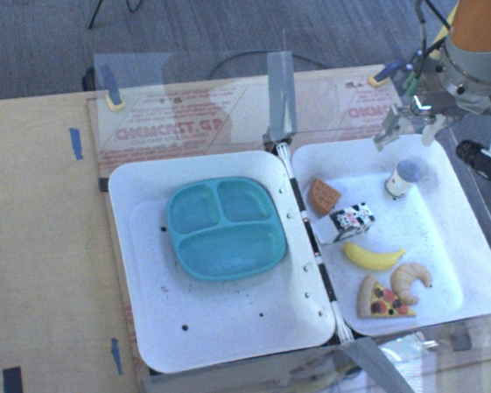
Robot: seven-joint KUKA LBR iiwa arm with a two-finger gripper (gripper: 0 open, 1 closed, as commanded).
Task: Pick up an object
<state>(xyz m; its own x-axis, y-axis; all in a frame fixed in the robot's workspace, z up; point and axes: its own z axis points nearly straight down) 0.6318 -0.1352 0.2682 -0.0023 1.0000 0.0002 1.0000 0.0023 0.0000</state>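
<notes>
Nothing is being lifted yet: every object is lying on the floor of the right bin (472, 209). The nearest one to the arm is a small cup (402, 177), resting in the far part of that bin, close to its back wall. Going toward the near edge, a waffle (323, 196) is lying beside the wall between the bins, then a black-and-white toy (353, 219), a banana (374, 256), a croissant (411, 277) and a pizza slice (382, 299). The gripper (412, 127) is hovering above the far right corner of this bin, just beyond the cup, and its jaws are standing apart with nothing between them. In the left bin (140, 274) a teal plate (225, 227) is sitting alone. So I judge the task is only at its start: the descent, the closing on one object and the lifting are all left to do.
</notes>
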